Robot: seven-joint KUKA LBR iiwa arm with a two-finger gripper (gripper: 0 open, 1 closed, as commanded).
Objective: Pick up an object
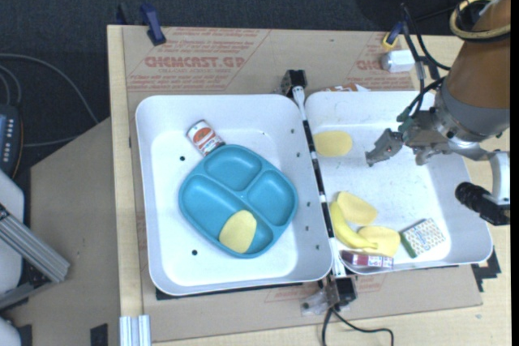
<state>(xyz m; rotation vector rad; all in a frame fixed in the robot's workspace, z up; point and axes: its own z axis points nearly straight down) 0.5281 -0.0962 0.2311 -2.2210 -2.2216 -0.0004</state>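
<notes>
Table (243,61): a board with red lettering printed on it carries both white bins side by side, with dark carpet round about
Arm (478,69): it comes in from the right over the right bin, its orange band high at the edge and the grey wrist below it
Left bin (162,198): the shallow white one on the left, its inner wall touching the right bin's wall along the middle
Right bin (389,105): the shallow white one under the arm, its floor lightly speckled
Blue plate (235,198): a divided plate with three wells lying flat in the middle of the left bin, set at an angle to the walls
Bananas (361,224): a yellow bunch in the right bin, against the middle wall, toward the near end
Yellow piece on plate (238,232): a rounded yellow thing resting in the nearest well of the blue plate
Yellow disc (333,144): flat and pale yellow, on the right bin's floor close to the middle wall, left of the hand and apart from it
Hand (379,155): dark fingers reach left from the wrist, low over the right bin; nothing sits between them, and I cannot tell how far apart they stand
Patterned block (423,237): a small checked box with a green edge, tilted, just right of the bananas near the front wall
Can (204,137): a small red and white tin lying on its side in the left bin, just beyond the plate's far rim
Packet (366,260): a small silver and red wrapper at the right bin's front wall, just under the bananas
</notes>
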